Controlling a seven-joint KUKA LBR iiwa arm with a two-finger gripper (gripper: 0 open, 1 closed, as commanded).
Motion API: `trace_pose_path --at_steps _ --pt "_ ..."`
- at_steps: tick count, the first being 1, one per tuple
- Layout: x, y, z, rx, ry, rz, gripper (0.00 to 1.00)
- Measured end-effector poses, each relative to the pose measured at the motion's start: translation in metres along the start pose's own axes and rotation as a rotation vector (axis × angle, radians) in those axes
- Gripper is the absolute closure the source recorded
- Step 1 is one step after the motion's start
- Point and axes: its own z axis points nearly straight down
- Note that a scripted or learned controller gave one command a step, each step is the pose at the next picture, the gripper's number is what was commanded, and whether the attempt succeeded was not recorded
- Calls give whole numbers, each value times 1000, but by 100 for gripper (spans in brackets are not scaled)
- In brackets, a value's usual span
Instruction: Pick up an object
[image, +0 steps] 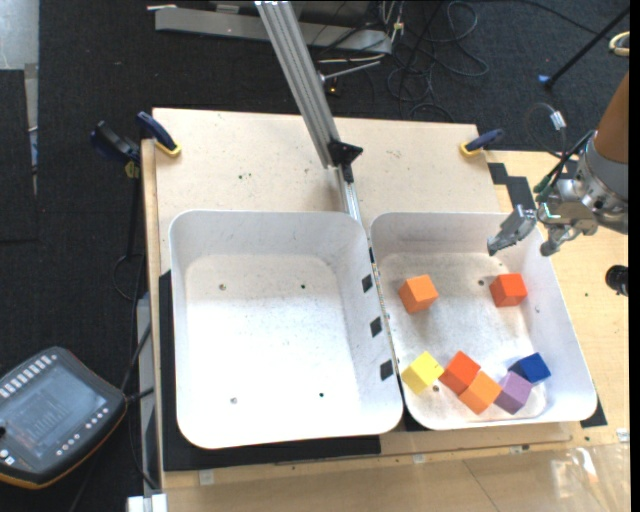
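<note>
Camera view: tool, spread wide and holding nothing, hangs above red cube, right of frame; an off-centre descent could knock it aside.

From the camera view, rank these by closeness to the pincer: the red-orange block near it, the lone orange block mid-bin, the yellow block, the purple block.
Pincer is over the right bin's far right.
1. Red-orange block, just below it.
2. Orange block, mid-bin, to its left.
3. Purple block, near right corner.
4. Yellow block, near left side.
</note>
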Motion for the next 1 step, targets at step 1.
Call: trace_pose_path --at_steps 1 --pt "0 1 -2 -4 -1 -1 0"
